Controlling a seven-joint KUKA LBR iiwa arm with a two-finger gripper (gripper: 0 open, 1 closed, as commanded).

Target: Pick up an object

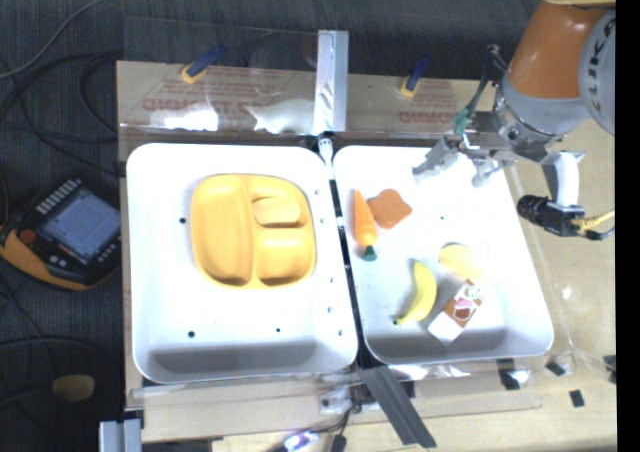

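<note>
Holding a yellow tray [250, 230], left bin [160, 340], banana [420, 292], carrot [363, 220], right bin [520, 330]

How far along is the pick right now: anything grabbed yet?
Nothing looks picked yet. The gripper hovers open over the right bin's far edge, with nothing between its fingers. The carrot, banana and small carton lie in that bin. Descent, grasp and lift remain.

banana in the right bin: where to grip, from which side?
Grip the banana mid-body, from above, fingers across its narrow width. It lies flat, curved, running top to lower left; the small carton crowds its right side near the lower end, so stay toward the upper half.
</note>
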